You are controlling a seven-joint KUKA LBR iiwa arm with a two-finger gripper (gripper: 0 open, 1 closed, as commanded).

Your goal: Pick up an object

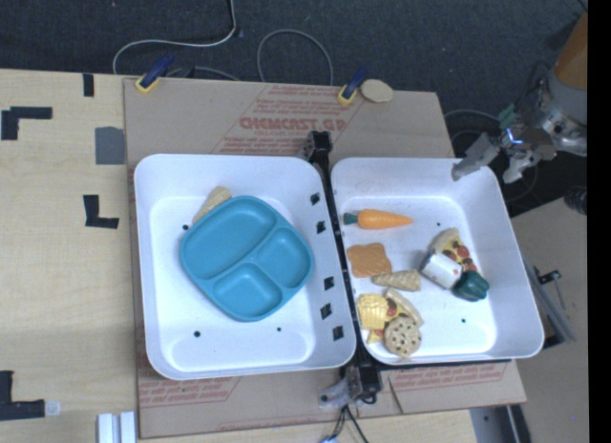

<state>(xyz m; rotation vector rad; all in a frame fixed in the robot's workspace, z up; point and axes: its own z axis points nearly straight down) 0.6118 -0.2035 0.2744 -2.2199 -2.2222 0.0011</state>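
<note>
A grey robot arm's end effector (489,157) hovers over the upper right corner of the right bin (511,241), its two fingers spread apart and holding nothing. Below it in that bin lie a toy carrot (379,220) near the top, a cracker (368,260) under it, a chip (403,281), a corn cob (371,311) and a cookie (404,338) toward the bottom, with a white cup (440,268) just beside a dark green piece (471,287) on the right. The left bin (158,269) carries a blue divided plate (247,257), a tan item partly tucked beneath its upper left edge. Both bins sit on cardboard (277,116) atop the wooden tabletop (57,269).
</note>
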